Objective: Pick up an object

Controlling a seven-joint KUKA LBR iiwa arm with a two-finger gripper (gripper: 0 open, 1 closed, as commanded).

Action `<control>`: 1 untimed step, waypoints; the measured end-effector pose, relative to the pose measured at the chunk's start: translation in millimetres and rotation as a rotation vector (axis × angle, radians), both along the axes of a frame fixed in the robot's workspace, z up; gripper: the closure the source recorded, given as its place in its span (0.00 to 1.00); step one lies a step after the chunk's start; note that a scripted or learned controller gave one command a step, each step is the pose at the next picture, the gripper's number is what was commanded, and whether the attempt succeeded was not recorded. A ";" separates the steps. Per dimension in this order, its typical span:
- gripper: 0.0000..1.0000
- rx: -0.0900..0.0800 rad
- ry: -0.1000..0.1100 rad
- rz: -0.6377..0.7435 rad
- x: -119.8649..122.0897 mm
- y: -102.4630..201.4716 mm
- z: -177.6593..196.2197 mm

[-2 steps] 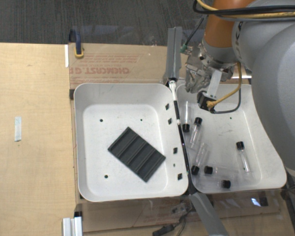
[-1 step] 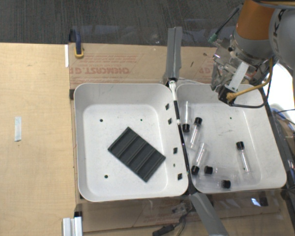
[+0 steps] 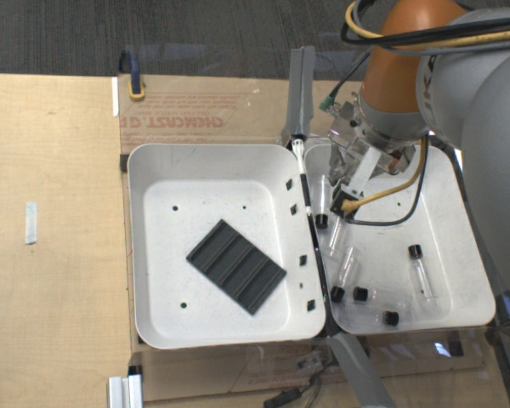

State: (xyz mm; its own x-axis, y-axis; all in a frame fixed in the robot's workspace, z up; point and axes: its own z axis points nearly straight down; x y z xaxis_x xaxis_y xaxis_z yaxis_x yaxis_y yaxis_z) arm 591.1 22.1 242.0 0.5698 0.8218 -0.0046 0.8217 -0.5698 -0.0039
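Note:
Several clear tubes with black caps lie in the right bin [image 3: 459, 228]: one tube [image 3: 420, 274] at the right, another tube [image 3: 347, 266] near the left wall, and a third tube [image 3: 317, 198] against the divider. A dark grey ribbed slab [image 3: 236, 266] lies slantwise in the middle of the left bin [image 3: 153, 177]. My gripper [image 3: 340, 184] hangs low over the right bin's back left corner, close to the tube by the divider. Nothing shows as held.
Loose black caps [image 3: 359, 294] sit along the right bin's front edge. A grey post [image 3: 301, 92] rises behind the divider between the bins. Cardboard [image 3: 187, 117] lies behind the left bin, and a wooden bench top [image 3: 51, 228] stretches to the left.

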 end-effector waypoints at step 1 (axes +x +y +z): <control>1.00 0.000 -0.003 0.107 23.3 -30.8 81.3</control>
